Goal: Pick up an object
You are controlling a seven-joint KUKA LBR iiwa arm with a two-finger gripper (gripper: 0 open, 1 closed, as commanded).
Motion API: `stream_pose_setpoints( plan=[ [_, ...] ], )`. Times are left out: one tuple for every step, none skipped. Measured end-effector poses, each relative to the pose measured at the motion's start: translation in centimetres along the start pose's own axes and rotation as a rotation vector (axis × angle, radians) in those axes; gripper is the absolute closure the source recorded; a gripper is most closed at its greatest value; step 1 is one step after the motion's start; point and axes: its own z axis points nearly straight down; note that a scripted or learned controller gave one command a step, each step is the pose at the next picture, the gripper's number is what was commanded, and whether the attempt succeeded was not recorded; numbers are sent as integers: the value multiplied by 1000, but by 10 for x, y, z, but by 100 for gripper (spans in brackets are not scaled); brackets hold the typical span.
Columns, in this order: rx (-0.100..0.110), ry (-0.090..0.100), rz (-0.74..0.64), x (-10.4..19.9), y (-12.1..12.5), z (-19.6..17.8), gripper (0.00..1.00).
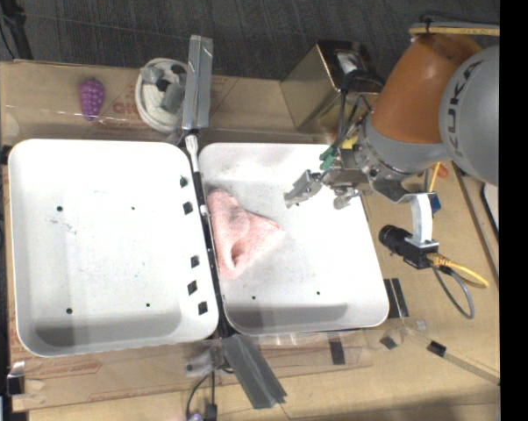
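Brown bench, two white bins. Right bin: pink cloth at left wall, soft, light; best pinched at bunched middle. Pincer above, bearing nothing, spread unclear.

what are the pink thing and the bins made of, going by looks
Pink object: likely soft cloth or plush, matte, with crumpled folds and an uneven outline. White bins: probably moulded plastic, smooth with a slight sheen, rounded corners and raised rims; coated metal can't be excluded.

Bench, two bins, perhaps purple grapes
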Motion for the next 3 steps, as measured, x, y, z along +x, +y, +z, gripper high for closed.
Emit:
stream_pose_setpoints(
  plan=[
    [6,0,-6,0,1,-8,100],
    [6,0,-6,0,1,-8,0],
    [2,0,-9,15,29,118,0]
  ],
)
